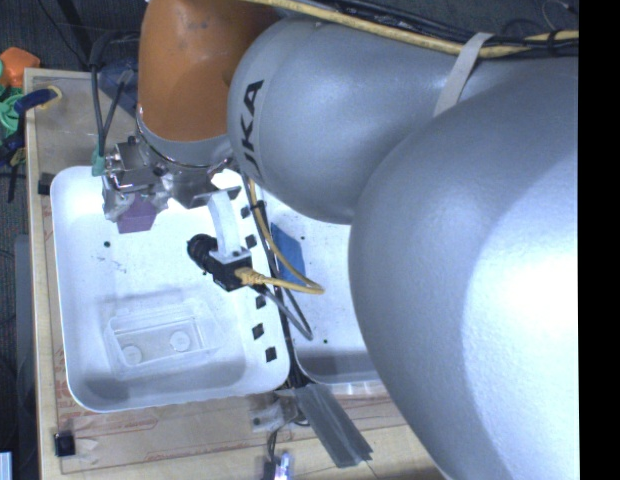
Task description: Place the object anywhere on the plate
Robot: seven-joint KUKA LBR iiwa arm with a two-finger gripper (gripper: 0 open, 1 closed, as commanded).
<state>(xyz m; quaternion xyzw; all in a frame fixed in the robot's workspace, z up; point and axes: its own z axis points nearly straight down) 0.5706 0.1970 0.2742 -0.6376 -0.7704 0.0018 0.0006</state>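
Purple block (137,213) under my hand (125,190), far-left corner of left bin (75,268); grip state unclear; clear tray (160,335) near front.

The arm (460,218) was bulky, smooth grey casing with black "KA" lettering on one rounded joint. An orange band (195,58) capped the wrist. A yellow cable ran along its top, a pale strap crossed it, and the metallic gripper (130,193) carried dark wires.
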